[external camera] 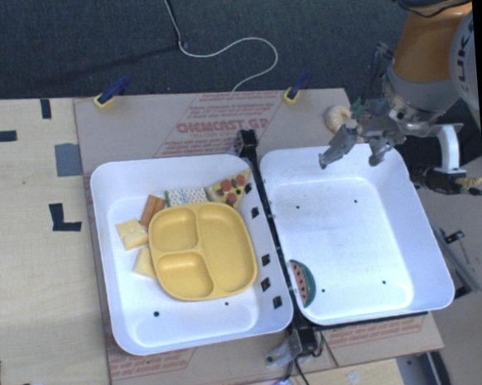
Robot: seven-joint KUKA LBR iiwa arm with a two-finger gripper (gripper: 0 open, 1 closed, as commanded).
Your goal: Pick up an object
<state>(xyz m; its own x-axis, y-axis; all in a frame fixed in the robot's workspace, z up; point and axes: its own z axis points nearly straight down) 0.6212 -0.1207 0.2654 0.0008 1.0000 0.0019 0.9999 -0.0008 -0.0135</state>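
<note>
Evidently empty, the gripper (356,152) hangs with fingers spread wide over the right bin's (409,216) far edge, well apart from the watermelon slice (303,281).

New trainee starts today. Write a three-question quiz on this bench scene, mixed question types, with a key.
1. True or false: the yellow divided plate lies in the left bin.
2. The watermelon slice lies by which edge of the right bin? A) left edge, B) right edge, C) far edge
3. Fill in: the gripper hangs over the right bin's ____ edge, fingers open, holding nothing.

Key: 1 true; 2 A; 3 far
</note>
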